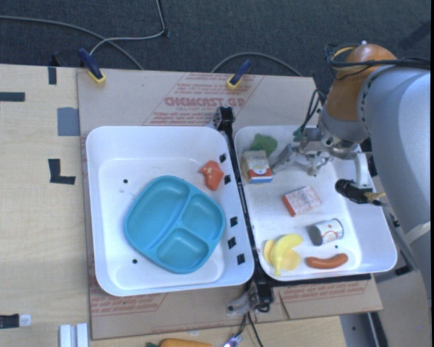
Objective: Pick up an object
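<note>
My gripper (301, 155) hangs over the back of the right bin (376, 226), under the grey arm with its orange band (351, 85). Just left of it stand a small carton (257, 168) and a green item (262, 143). In front of it lies a red-and-white box (301, 200). Nearer the front edge are a small can (325, 231), a yellow banana (283, 251) and a red sausage (325, 261). Nothing shows held in the gripper.
The left bin (108, 194) holds a blue divided plate (175, 224) and a small orange item (212, 173) near the wall between the bins. Both bins sit on cardboard (188, 100) clamped to the bench. Cables run behind it.
</note>
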Tool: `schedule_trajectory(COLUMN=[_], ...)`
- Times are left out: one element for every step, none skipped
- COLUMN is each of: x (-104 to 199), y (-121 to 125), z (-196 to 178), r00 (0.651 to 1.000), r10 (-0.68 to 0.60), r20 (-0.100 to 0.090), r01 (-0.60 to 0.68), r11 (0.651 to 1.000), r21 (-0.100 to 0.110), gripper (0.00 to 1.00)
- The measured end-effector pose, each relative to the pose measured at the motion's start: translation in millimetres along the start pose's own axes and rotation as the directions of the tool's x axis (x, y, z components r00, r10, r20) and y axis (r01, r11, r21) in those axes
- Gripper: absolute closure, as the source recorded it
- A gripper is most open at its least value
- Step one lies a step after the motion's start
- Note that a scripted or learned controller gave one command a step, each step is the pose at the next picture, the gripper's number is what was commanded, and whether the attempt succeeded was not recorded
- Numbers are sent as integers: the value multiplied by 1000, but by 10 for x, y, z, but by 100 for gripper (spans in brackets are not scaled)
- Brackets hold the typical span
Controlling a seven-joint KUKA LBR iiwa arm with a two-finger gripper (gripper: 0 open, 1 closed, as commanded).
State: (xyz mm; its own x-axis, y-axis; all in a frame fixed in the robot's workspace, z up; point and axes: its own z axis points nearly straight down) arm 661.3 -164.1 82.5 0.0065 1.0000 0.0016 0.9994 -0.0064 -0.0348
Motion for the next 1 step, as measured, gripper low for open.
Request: schedule_trajectory(x=[140], y=[-712], z=[-13], r00=[1000], r10=[-7], r20=[4], r01=[7], r11=[999], r21=[-36], gripper=[0])
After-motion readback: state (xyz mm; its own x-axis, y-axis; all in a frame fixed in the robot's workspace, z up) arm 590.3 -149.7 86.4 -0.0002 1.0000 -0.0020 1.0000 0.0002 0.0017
